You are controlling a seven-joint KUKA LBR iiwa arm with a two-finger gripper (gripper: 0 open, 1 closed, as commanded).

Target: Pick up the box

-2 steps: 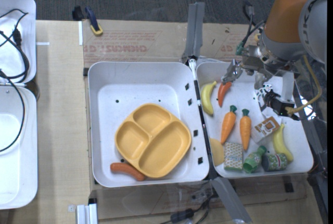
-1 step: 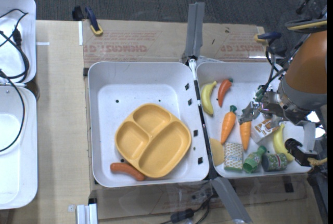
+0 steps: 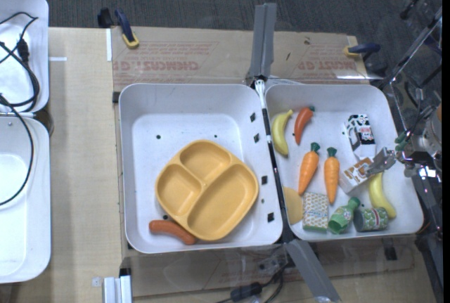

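Two white bins (image 3: 133,154) side by side. In the left bin: one yellow tray (image 3: 206,189) and one sausage (image 3: 171,230). In the right bin (image 3: 394,119): two bananas (image 3: 281,131), three carrots (image 3: 308,168), three small boxes (image 3: 315,211), one green bottle (image 3: 342,216) and one can (image 3: 370,219). Behind the bins: two clamps (image 3: 125,27) on the bench edge.

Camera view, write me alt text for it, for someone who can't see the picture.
The end effector reaches in from the right over the right bin, its tip at a small orange and white box among toy bananas, carrots and other food packages. The left bin holds a yellow divided plate with a sausage beside it.
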